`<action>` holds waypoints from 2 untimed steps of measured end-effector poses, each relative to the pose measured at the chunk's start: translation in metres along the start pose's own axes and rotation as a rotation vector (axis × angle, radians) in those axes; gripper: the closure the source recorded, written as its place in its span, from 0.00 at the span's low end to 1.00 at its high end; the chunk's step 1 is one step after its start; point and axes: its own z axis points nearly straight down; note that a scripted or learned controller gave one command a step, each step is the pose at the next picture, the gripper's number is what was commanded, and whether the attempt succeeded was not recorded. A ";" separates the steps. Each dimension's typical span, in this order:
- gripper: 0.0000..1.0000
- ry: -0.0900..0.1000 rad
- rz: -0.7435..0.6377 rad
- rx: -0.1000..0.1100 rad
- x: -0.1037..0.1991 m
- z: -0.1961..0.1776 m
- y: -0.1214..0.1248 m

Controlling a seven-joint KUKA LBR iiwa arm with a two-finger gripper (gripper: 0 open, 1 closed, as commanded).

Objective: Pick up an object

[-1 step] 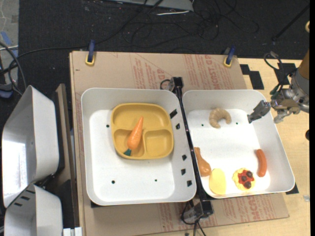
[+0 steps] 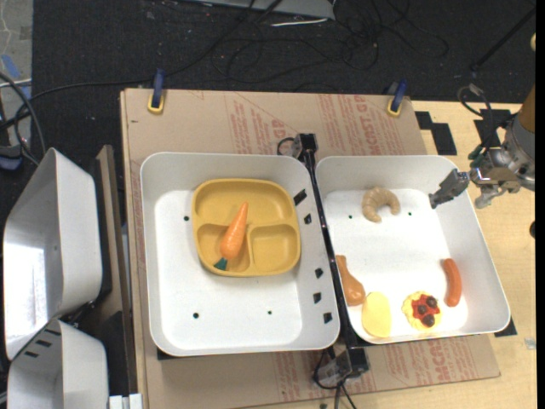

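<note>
Curving tan croissant, glossy sausage

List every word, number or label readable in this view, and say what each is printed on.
Red lettering on the cardboard sheet under the bins: printed upside down and partly covered, too blurred to read for certain.
More red print on the same cardboard along the bottom right edge: also unreadable.
No text on the white bins, the yellow plate or the toy foods.

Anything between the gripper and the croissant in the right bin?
Nothing visible. The gripper sits at the right bin's upper right rim; only bare bin floor lies between it and the croissant.
</note>
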 end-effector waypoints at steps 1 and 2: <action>0.00 0.001 0.000 0.003 0.005 0.061 0.005; 0.00 0.002 0.001 0.004 0.009 0.124 0.006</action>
